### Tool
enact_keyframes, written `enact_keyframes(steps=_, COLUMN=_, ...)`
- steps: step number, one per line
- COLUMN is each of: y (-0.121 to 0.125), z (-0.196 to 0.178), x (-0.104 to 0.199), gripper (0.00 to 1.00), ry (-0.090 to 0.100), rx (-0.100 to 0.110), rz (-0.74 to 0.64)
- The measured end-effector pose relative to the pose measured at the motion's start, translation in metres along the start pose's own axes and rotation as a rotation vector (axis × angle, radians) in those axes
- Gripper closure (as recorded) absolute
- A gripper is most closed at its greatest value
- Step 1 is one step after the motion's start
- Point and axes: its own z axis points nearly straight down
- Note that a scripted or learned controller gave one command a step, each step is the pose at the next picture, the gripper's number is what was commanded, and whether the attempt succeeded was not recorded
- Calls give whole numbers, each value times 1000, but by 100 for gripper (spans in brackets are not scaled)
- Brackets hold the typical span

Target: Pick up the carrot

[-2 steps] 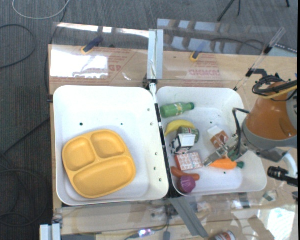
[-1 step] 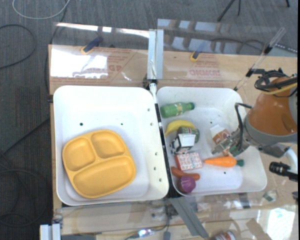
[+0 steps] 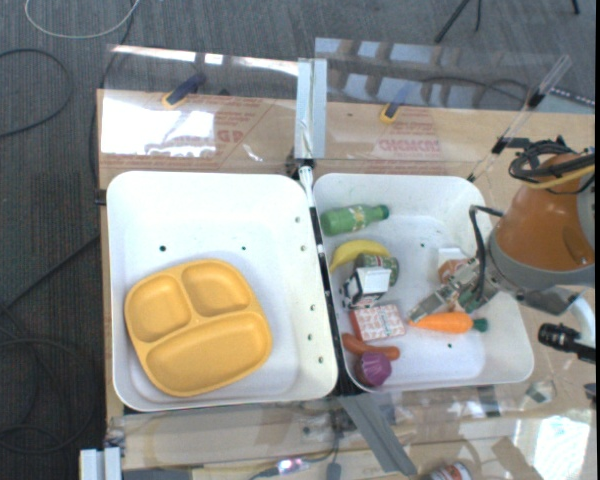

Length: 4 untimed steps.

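Over rt bin (image 3: 500,363), arm (image 3: 545,233) low, claw (image 3: 458,290) above carrot (image 3: 445,322)

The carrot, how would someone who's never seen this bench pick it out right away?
Look in the right-hand white bin, toward its right side, just below the gripper. The carrot lies flat there, a small orange cone with a green stub on its right end, apart from the banana and green bottle farther left.

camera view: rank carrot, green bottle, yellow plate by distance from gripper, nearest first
1. carrot: right bin, just below the gripper.
2. green bottle: right bin's upper left corner.
3. yellow plate: left bin, across the divider, farthest.
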Motion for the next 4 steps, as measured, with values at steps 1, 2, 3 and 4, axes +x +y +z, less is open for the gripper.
enact_keyframes(steps=1, y=-7, z=16, x=-8, gripper=0, ry=30, rx=-3, rz=-170)
enact_keyframes(steps=2, y=-1, z=5, x=-9, gripper=100, ry=23, rx=-13, rz=-173)
enact_keyframes(steps=3, y=15, z=-88, x=44, gripper=100, ry=83, rx=38, rz=-110)
enact_keyframes(steps=4, y=39, z=-113, x=76, gripper=100, ry=82, rx=34, rz=-140)
